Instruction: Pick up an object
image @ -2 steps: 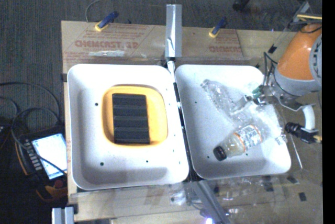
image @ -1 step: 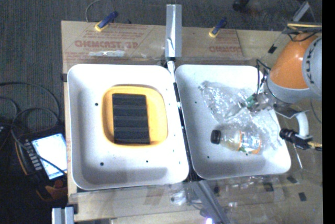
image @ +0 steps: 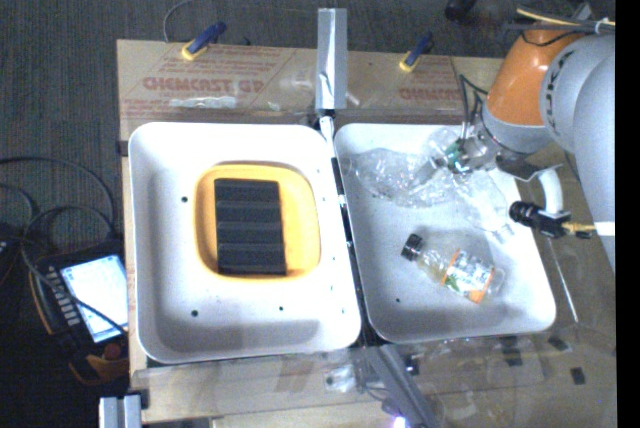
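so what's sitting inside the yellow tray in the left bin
A black ribbed rectangular block lies inside the yellow rounded plastic tray, filling most of it. The tray floor beneath the block is covered, so anything under it cannot be seen.

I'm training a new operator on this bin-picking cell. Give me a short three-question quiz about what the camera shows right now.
1. True or false: the small bottle lies in the left bin.
2. Multiple choice: what sits inside the yellow tray? A) a black ribbed block B) a red ball C) a pair of scissors
3. Fill in: the crumpled clear plastic lies in the ____ bin, near its far edge.

Key:
1. False; the bottle lies on its side in the right bin.
2. A; the black ribbed block fills the tray's middle.
3. right
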`<state>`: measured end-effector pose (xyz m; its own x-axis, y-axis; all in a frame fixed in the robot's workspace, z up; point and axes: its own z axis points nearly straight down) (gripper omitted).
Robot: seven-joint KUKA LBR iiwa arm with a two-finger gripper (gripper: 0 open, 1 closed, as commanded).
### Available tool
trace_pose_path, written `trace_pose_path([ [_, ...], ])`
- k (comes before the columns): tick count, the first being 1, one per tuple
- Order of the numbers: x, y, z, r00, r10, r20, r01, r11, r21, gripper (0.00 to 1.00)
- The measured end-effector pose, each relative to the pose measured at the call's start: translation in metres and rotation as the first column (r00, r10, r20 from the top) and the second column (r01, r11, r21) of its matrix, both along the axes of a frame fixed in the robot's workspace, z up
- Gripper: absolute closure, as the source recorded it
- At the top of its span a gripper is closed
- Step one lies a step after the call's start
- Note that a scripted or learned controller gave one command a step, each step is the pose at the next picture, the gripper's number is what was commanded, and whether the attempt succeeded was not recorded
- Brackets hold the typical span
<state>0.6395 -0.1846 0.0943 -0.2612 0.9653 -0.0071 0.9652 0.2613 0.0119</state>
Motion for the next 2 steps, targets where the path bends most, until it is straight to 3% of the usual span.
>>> trace_pose_path([
  [1, 0.0, 0.001, 0.01, 1.0, 0.001, 0.0, -0.001, 1.0, -0.001, 1.0],
  [2, 0.029, 0.055, 0.071, 0.997, 0.081, -0.012, -0.081, 0.997, 0.004, 1.0],
])
